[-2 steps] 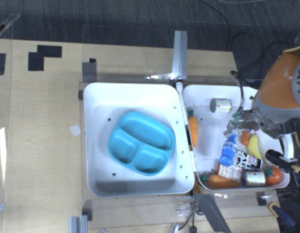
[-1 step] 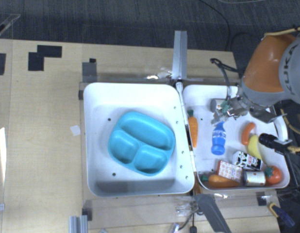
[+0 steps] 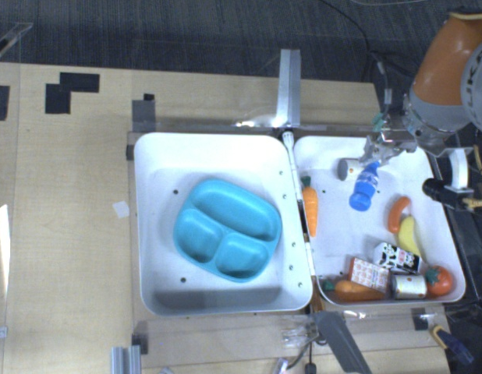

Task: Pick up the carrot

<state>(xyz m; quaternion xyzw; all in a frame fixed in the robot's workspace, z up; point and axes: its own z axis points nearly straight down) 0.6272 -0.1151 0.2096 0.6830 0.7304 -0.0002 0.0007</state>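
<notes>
two shallow white plastic bins side by side on a pale wooden bench (image 3: pixel 62 232), split by a thin metal divider. in the left bin (image 3: pixel 159 287), a light-blue plastic plate with three compartments (image 3: pixel 227 229), lying near the middle, slightly tilted in the view.

in the right bin (image 3: pixel 334 240), a slim orange carrot with a small green top (image 3: pixel 310 209), lying lengthwise right against the left wall, just beside the divider, green end pointing to the far side. untouched, well apart from the gripper.

near the bin's far side, a small blue plastic bottle (image 3: pixel 364 189), tilted, cap end toward the far wall, with a short grey cylinder (image 3: pixel 344 167) just to its left. hanging just above the bottle, the two-finger metal gripper (image 3: pixel 379 148), reaching in from the right on the grey arm with the orange band (image 3: pixel 448 53). cannot tell whether open or closed; nothing seen between its tips.

along the right side, an orange-red rounded toy (image 3: pixel 397 211) touching a yellow banana-shaped toy (image 3: pixel 410 236). toward the near edge, a black-and-white patterned box (image 3: pixel 395 258), a small reddish printed box (image 3: pixel 367 273), a second orange carrot-like piece (image 3: pixel 356 291) lying along the near wall, a silver can on its side (image 3: pixel 409 286) and a red tomato-like toy with a green stem (image 3: pixel 440 280) in the near right corner.

black square markers (image 3: pixel 69 92) on the bench at far left.
</notes>
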